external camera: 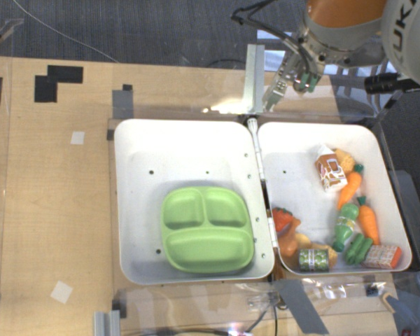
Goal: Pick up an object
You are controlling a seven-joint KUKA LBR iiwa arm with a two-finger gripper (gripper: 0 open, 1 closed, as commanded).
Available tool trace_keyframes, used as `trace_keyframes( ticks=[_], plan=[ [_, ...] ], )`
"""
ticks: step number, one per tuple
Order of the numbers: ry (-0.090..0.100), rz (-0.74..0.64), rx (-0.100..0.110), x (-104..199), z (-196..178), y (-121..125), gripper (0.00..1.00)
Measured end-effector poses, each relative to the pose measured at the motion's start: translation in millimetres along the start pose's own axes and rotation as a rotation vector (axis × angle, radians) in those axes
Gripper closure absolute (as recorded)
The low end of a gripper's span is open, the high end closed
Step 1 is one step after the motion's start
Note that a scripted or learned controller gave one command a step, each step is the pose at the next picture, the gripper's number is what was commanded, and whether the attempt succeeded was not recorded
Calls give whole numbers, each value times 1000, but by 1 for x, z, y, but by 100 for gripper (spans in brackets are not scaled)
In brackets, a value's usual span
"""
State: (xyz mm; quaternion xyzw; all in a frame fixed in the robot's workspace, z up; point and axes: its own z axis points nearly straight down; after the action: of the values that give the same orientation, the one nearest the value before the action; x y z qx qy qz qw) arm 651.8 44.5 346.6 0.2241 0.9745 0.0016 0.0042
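Two white bins (189, 135) sitting side by side, one green tray (207, 229) lying in the left, two carrots (349, 187), one can (313, 259), one carton (330, 171), one small box (382, 256) lying in the right

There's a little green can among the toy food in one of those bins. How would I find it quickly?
Look at the right-hand white bin, where all the toy food is piled. Go to its near edge, about the middle; there a small can lies on its side. It is the one cylinder there, with a dark green label and pale ends, left of the green vegetable and the red box.
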Motion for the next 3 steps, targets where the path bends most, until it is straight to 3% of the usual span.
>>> trace_keyframes(
  ticks=[1, 3],
  plan=[
    [-10, -3, -5, -1, -14, 1, 100],
    [0, 77, -1, 13, -6, 30, 100]
  ],
)
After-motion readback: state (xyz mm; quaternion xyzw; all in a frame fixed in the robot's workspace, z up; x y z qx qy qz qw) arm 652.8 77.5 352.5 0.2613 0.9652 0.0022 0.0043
